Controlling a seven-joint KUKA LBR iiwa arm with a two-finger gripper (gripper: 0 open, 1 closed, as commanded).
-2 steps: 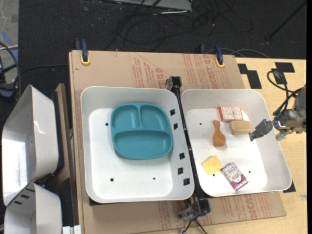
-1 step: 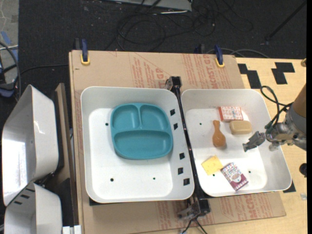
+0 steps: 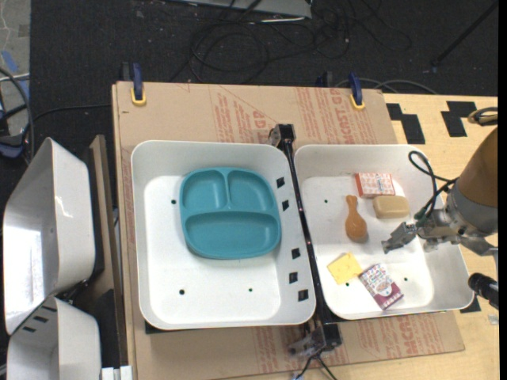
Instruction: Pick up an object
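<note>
Me: my gripper (image 3: 396,238) hangs over the right bin (image 3: 444,291), reaching in from the right, tips pointing left.
Fingers: too small and dark to read — I cannot tell if they are wide or narrow, and I see nothing between them.
Spoon (image 3: 356,218): wooden, lying upright in the view, just left of my tips, apart from them.
Soap (image 3: 391,206): a tan block just above my tips, beside the spoon's handle end.
Red box (image 3: 374,184): at the bin's far side, touching or nearly touching the soap.
Cheese (image 3: 344,267): a yellow wedge near the front, below the spoon.
Packet (image 3: 380,285): pink and white, tilted, just right of the cheese — below my tips.
Left bin (image 3: 158,291): holds a teal plate (image 3: 230,212) with three compartments, well apart from me.
</note>
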